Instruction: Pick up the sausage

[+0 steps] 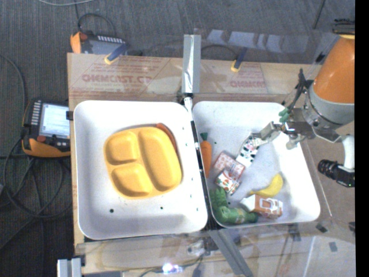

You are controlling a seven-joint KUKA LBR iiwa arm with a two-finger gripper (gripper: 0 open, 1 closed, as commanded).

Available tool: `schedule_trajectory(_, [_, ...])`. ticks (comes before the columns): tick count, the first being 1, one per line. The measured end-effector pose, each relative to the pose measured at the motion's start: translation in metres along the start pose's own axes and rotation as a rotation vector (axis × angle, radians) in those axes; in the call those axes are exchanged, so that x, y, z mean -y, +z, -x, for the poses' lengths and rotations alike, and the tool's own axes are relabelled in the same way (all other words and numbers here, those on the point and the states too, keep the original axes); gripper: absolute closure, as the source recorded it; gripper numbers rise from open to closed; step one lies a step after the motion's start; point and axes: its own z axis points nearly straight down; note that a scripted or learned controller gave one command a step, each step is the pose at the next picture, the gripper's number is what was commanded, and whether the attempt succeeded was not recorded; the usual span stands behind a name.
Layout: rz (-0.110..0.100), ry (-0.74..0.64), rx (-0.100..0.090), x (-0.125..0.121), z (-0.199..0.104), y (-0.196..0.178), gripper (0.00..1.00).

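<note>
We see the gripper (275, 129) at the right bin's (305, 212) upper right; its jaw state we cannot tell. The sausage (167, 133) peeks out behind the yellow tray (143, 160), left bin (92, 212).

Sausage (166, 133) mostly hidden under the yellow divided tray (143, 160) in the left bin (92, 212); a thin reddish-brown strip along the tray's upper right rim showing. Arm (339, 74) cut off at the right edge. Hand (275, 128) small, blurred against the right bin (308, 212); finger state not readable. Print on the small cartons (229, 167) too fine to read. Green item (230, 212) at the near wall, shape unclear.
</note>
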Motion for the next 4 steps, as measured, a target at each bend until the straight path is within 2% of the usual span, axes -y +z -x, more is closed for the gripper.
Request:
schedule_trajectory(1, [0.012, 0.169, 0.002, -0.035, -0.009, 0.174, 0.00])
schedule_trajectory(2, [0.006, 0.166, 0.000, -0.035, -0.011, 0.168, 1.00])
schedule_trajectory(3, [0.002, 0.346, -0.002, -0.009, -0.002, 0.166, 1.00])
schedule_trajectory(4, [0.001, 0.023, 0.002, -0.050, -0.041, 0.003, 1.00])
